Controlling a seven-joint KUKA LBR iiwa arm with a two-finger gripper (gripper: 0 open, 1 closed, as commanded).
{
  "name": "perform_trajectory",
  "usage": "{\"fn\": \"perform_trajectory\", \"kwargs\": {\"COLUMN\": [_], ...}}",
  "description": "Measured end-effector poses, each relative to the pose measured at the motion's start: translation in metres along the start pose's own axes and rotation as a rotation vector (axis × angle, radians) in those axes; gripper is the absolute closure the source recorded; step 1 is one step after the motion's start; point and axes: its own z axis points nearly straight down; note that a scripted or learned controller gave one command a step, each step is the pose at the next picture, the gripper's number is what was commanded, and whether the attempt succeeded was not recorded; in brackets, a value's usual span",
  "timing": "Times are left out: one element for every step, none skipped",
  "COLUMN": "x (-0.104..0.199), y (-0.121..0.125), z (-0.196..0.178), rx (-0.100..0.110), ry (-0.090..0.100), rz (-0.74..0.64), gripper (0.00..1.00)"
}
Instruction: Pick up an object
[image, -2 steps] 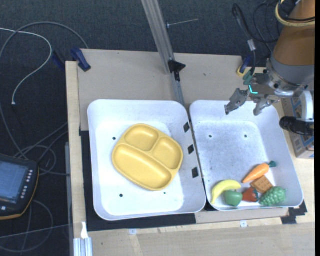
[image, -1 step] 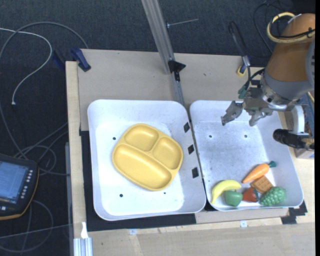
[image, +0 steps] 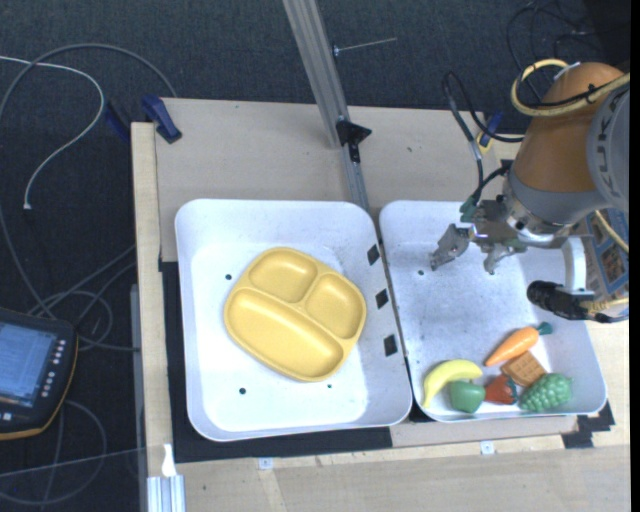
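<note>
My gripper (image: 468, 254) hangs over the back part of the right bin (image: 440, 310), its two fingers spread apart with nothing between them. Toy food lies at the bin's front right corner, well away from the gripper: an orange carrot (image: 514, 345), a yellow banana (image: 446, 377), a green apple (image: 465, 396), a red piece (image: 497, 391), a brown cracker-like block (image: 523, 370) and a green broccoli (image: 546, 392).
The left bin (image: 200, 300) holds a yellow divided plate (image: 294, 312). A slanted metal pole (image: 330, 90) rises at the back between the bins. Cables and a tablet (image: 30, 370) lie off the bench to the left.
</note>
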Motion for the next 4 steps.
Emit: {"fn": "perform_trajectory", "kwargs": {"x": [0.002,0.002,0.011,0.012], "y": [0.008,0.010,0.018,0.019], "z": [0.058,0.043,-0.012,-0.067], "rx": [0.001,-0.007,-0.015,-0.015], "ry": [0.000,0.000,-0.003,-0.003], "rz": [0.000,-0.001,-0.002,-0.001], "gripper": [0.00,1.00,1.00,1.00]}}
